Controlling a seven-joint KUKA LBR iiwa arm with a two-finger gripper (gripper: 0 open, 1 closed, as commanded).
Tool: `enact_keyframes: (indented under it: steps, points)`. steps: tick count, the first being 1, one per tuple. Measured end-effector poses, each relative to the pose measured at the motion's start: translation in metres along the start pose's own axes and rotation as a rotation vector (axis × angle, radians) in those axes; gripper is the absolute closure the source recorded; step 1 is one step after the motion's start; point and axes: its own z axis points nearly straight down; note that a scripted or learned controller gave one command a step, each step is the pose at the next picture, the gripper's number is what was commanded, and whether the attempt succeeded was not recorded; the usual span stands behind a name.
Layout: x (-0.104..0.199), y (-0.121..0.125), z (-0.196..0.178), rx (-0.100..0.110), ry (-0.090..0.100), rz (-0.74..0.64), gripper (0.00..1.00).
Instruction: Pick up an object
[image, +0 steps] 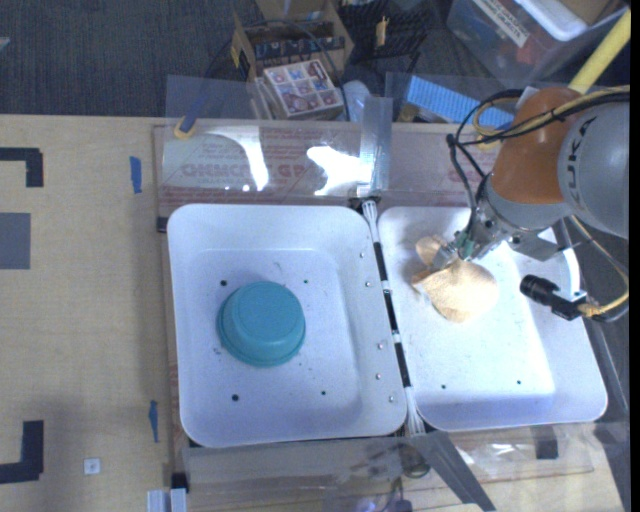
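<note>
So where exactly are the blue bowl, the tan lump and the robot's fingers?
blue bowl (262, 321): camera view, middle of its upturned base.
tan lump (458, 290): camera view, its broad lower part.
fingers (466, 246): camera view, tip touching the lump.

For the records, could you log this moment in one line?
gripper on tan object | right bin | teal bowl in left bin

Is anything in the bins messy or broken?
Nothing looks broken or spilled. The teal bowl sits upside down in the left bin, which is a bit odd. In the right bin, the gripper is right over a tan lumpy thing.
</note>
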Motion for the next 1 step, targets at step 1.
enact_keyframes:
  steps: [1]
  points:
    - [0.0283, 0.0513, -0.078, 0.005, 0.002, 0.187, 1.0]
